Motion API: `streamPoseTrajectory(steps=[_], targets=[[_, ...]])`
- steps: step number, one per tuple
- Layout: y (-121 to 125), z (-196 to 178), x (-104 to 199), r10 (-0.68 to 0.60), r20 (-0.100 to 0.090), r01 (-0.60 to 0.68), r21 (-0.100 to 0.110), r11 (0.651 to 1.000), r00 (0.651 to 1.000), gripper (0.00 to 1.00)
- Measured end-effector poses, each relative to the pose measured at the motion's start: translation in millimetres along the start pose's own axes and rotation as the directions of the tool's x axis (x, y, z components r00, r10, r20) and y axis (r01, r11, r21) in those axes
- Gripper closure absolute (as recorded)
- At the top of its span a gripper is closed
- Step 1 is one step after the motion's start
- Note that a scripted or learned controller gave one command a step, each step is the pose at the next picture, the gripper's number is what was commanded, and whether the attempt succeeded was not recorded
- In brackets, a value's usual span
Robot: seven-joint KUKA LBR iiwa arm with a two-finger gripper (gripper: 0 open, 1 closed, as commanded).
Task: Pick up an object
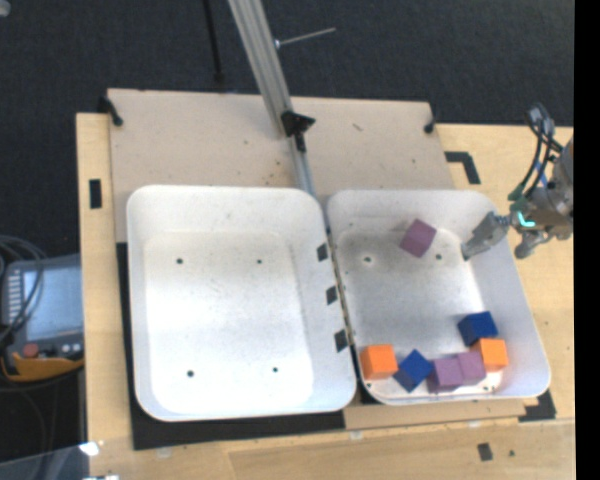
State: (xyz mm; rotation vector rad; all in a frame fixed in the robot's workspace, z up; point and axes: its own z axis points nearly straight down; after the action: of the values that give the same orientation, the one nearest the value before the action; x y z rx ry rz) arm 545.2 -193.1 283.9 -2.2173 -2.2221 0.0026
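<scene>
The right bin (510, 298) holds several cubes. A purple cube (417, 238) lies alone near its far side. Along the near wall sit an orange cube (379, 360), a blue cube (413, 368), two purple cubes (458, 370), another orange cube (494, 352) and a blue cube (477, 327). My gripper (503, 239) hangs over the bin's far right corner, to the right of the lone purple cube and apart from it. It is open, its fingers spread, with nothing between them.
The left bin (230, 298) stands beside the right one, with a low divider between them. A slanted aluminium post (265, 63) comes down to the bins' far edge. A teach pendant (40, 313) lies off the bench at the left.
</scene>
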Motion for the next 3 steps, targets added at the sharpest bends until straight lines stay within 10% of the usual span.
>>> streamPoseTrajectory(steps=[3], targets=[[-5.4,100.2,9.0,0.004,0.001,-0.004,0.001,1.000,1.000,0.00]])
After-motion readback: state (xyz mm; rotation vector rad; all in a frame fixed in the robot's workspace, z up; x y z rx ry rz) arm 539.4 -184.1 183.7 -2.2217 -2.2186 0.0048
